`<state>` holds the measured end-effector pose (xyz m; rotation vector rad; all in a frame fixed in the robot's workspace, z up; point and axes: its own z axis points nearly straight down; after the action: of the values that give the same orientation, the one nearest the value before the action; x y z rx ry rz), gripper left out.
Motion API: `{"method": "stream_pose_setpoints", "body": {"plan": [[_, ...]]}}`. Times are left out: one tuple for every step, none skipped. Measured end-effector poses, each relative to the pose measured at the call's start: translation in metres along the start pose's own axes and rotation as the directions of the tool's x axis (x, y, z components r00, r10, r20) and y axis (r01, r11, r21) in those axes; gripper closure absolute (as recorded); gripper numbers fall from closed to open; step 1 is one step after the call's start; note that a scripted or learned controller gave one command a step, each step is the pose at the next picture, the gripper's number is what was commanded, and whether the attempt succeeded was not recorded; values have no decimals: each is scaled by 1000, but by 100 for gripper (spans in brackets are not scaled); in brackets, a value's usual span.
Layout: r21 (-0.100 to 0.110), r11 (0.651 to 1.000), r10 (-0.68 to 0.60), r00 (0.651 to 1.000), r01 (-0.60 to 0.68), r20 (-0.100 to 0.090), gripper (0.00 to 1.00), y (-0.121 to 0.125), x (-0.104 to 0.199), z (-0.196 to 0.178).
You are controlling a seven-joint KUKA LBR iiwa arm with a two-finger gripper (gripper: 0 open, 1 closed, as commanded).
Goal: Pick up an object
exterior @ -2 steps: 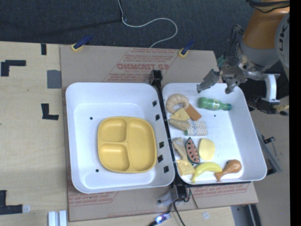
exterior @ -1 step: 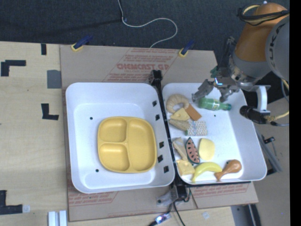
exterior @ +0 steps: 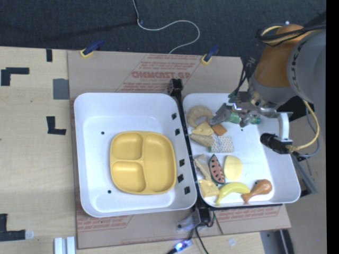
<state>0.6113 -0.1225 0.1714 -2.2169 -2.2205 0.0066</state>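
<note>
My gripper point(exterior: 233, 115) hangs over the upper part of the right bin point(exterior: 275, 165), fingers spread open with nothing between them. Just below and left of it lie a small orange block point(exterior: 219, 129), a yellow cheese wedge point(exterior: 203, 128) and a tan croissant point(exterior: 199, 112). Further down are a speckled grey square point(exterior: 223, 144), a watermelon slice point(exterior: 215, 169), a pale yellow oval piece point(exterior: 232, 166), a banana point(exterior: 232, 189) and a brown drumstick point(exterior: 258, 188).
The left bin point(exterior: 92, 142) holds a yellow divided plate point(exterior: 143, 162). A black divider point(exterior: 184, 142) runs between the bins. The arm point(exterior: 280, 62) with its orange band comes in from the upper right. A black cable fitting point(exterior: 275, 142) sits over the right bin's right side.
</note>
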Motion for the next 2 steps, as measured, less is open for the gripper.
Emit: {"method": "stream_pose_setpoints", "body": {"plan": [[1,1000,0,1000,0,0,0,1,-3,64],[-3,1000,-1,1000,1,1,0,0,-2,88]]}}
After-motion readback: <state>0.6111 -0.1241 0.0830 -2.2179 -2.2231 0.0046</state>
